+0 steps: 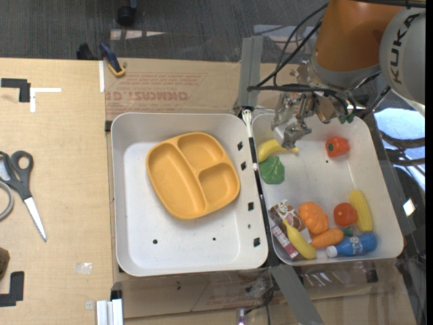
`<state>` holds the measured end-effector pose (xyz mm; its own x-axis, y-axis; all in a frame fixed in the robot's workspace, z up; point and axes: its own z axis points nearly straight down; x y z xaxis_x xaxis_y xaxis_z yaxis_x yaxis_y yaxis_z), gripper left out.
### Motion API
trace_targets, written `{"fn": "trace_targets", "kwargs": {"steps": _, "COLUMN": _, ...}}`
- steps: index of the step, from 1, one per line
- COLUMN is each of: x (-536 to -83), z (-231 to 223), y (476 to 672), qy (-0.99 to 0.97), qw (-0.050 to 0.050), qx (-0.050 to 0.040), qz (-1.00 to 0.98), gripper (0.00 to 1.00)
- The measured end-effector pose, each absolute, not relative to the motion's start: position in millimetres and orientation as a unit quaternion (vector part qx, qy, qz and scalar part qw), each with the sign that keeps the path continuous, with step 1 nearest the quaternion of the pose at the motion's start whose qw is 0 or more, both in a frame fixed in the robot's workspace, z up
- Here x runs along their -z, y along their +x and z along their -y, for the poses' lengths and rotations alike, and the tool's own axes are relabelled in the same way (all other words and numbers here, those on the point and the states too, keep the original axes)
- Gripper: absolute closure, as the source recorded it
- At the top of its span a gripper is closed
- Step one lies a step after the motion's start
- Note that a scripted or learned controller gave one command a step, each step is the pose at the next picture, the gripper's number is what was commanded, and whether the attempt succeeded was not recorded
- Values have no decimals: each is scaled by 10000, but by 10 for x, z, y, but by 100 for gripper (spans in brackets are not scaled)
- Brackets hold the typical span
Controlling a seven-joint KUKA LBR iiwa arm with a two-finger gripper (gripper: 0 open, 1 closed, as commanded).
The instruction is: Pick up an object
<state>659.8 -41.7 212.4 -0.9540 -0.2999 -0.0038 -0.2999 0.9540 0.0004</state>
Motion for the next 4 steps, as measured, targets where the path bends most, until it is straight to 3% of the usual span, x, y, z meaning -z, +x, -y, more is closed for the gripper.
{"fn": "trace_targets", "kwargs": {"steps": 1, "x": -2387, "z": 326, "y": 6601, "qy": -2005, "qw": 33, "qx": 1, "qz": -9797, "gripper": 100}}
{"fn": "trace_targets", "kwargs": {"steps": 2, "x": -3029, "z": 524, "y": 6600, "qy": -2129, "qw": 29, "qx": 2, "qz": -9771, "gripper": 100}}
{"fn": "trace_targets", "kwargs": {"steps": 3, "x": -4110, "z": 1340, "y": 6368, "qy": -3666, "qw": 30, "qx": 4, "qz": -9304, "gripper": 100}}
{"fn": "trace_targets", "kwargs": {"steps": 4, "x": -2152, "z": 1636, "y": 6483, "qy": -5020, "qw": 15, "qx": -3, "qz": -8649, "gripper": 100}}
